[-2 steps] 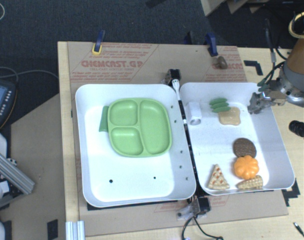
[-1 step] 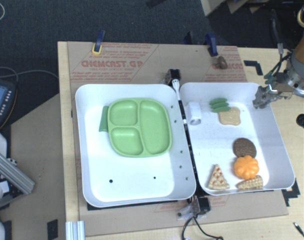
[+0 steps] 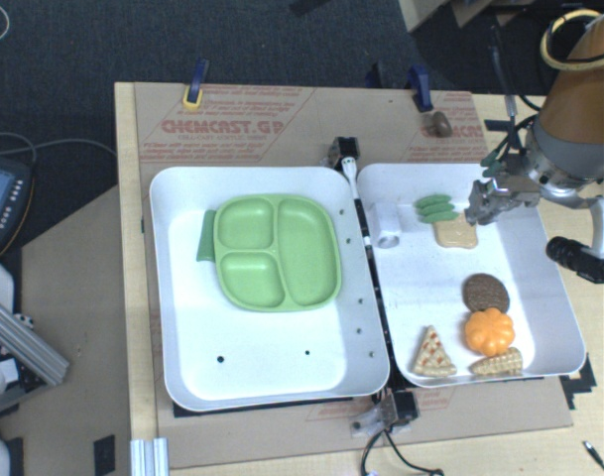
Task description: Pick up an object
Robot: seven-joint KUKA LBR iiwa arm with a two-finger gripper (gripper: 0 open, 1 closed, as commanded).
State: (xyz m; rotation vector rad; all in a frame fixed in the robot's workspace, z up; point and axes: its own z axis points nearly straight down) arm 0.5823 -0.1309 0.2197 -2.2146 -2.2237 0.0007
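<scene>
I see the grey two-finger gripper [image 3: 483, 206] low in the far part of the right-hand shallow white bin [image 3: 551, 276], the arm's orange band [image 3: 576, 97] above and to the right of it. I cannot tell from this angle how the gripper is set; the tool body covers that part.

Directly at the gripper tip: a pale beige flat piece, roughly bread-slice shaped [image 3: 456, 234], lying on the bin floor. It looks to be touching or just under the tip; I cannot tell whether it is held.

Just left of the gripper: a small green leafy-looking toy food piece [image 3: 435, 206], touching the far edge of the beige piece.

Further left of the gripper, near the bin's left wall: a small white cylinder-like object [image 3: 388, 237].

Nearer the camera than the gripper, well apart from it: a dark brown round cookie-like disc [image 3: 486, 293], then just below it an orange pumpkin-shaped toy [image 3: 490, 331], which touches a tan waffle-textured piece [image 3: 497, 364]. To their left, a triangular pizza-slice toy [image 3: 433, 353].

Far left of the gripper, in the other shallow white bin [image 3: 182, 296]: a light green three-compartment plastic tray [image 3: 278, 252], flat, with a darker green flat piece [image 3: 205, 236] showing at its left edge.
</scene>
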